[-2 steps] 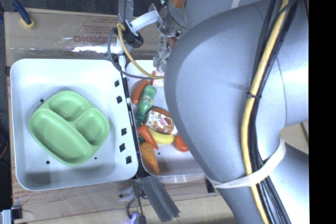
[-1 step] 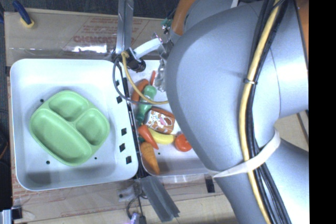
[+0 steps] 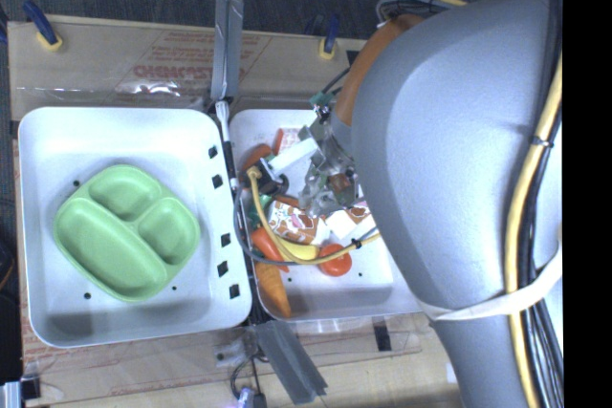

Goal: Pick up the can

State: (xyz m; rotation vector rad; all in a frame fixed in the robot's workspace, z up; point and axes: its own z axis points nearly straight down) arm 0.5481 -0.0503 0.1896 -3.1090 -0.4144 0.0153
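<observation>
We note the main risk first: the right bin (image 3: 382, 277) is crowded, and the can (image 3: 293, 223), lying on its side near the middle of the pile, touches a yellow banana-like piece (image 3: 304, 252) and orange toy food (image 3: 268, 246). We judge a descent here could close on a neighbour instead, or push the can sideways so it rolls away. A round can lying flat could also slip from a two-finger pinch if taken across its curve.

Pose: the arm (image 3: 459, 158) reaches in from the right and hangs low over the right bin, wrist angled down, with the gripper (image 3: 323, 188) just above and beside the can. We cannot tell how it is set; clutter and blur hide that. No object shows held in it.

The left bin (image 3: 38, 234) carries a green divided plate (image 3: 124, 229).
</observation>
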